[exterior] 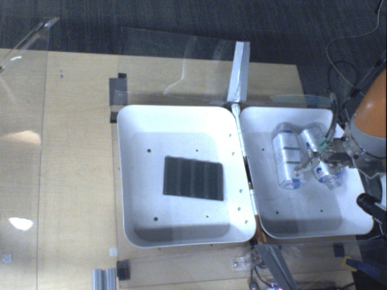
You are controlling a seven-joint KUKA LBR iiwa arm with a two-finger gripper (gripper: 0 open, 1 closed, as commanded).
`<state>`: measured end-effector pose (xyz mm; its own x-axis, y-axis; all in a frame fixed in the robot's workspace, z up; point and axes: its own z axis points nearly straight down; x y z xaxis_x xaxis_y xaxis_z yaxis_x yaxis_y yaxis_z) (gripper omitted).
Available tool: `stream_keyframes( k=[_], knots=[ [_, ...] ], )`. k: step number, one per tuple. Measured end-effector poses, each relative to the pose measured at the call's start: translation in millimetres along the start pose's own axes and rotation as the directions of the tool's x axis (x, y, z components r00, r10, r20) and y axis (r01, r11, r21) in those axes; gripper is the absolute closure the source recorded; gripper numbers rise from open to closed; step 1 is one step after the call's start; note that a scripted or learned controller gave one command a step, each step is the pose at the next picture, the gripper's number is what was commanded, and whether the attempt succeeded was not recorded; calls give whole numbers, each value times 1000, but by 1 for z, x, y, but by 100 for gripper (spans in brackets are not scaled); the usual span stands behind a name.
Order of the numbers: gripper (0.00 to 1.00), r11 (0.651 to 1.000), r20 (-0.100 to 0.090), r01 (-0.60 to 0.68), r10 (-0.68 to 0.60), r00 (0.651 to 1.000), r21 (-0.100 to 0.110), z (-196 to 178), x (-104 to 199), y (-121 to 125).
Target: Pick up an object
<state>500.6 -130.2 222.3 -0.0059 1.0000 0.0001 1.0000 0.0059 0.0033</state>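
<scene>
The arm reaches in from the right and has its tool [315,157] low in the right bin [266,210], in among two clear plastic bottles: the bigger bottle [285,161] lies just to its left, and the smaller one [319,156] lies right beneath it. From where I stand I cannot tell whether it has a grip on either. Both bottles look to be resting on the bin floor, so I'd judge the reach made and the grasp and lift still to do; the left bin [139,138] holds a dark ribbed pad [193,178].
</scene>
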Motion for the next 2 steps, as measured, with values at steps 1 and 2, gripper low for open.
stream_keyframes(
  k=[1,2],
  knots=[
    [0,989,0,147,-147,989,1,110,-4,47],
    [0,990,-2,142,-142,990,-1,133,-22,112]
  ],
)
